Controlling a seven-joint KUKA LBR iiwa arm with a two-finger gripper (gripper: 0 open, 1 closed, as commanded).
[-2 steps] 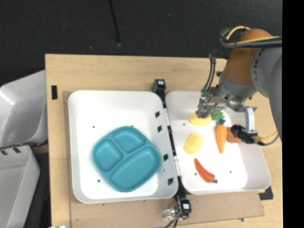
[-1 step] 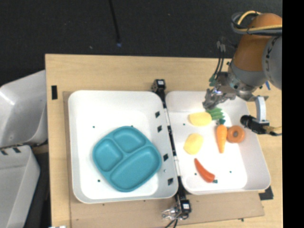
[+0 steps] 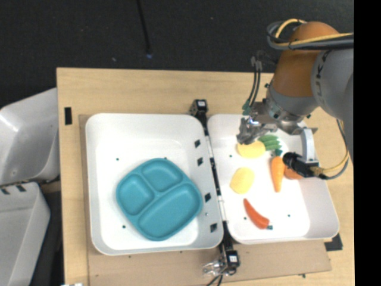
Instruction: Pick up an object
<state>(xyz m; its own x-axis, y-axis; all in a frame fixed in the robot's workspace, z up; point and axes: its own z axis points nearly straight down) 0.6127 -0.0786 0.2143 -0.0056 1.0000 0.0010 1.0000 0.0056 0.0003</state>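
Observation:
In the right bin [image 3: 318, 219] lie several toy foods: a yellow lemon-like piece [image 3: 251, 151], a yellow rounded piece [image 3: 241, 180], an orange carrot [image 3: 277, 173] with a green top [image 3: 271, 142], and a red chili pepper [image 3: 256, 214]. My gripper [image 3: 247, 132] hangs over the bin's back left part, its tip just above the yellow lemon-like piece. I see nothing held between its fingers.
The left bin [image 3: 101, 219] holds a blue divided plate [image 3: 158, 198]. A black clip [image 3: 198, 106] sits at the back between the bins. Cables [image 3: 321, 170] and a black fitting trail from the arm over the right bin's right side. Wooden bench [image 3: 71, 94] surrounds both bins.

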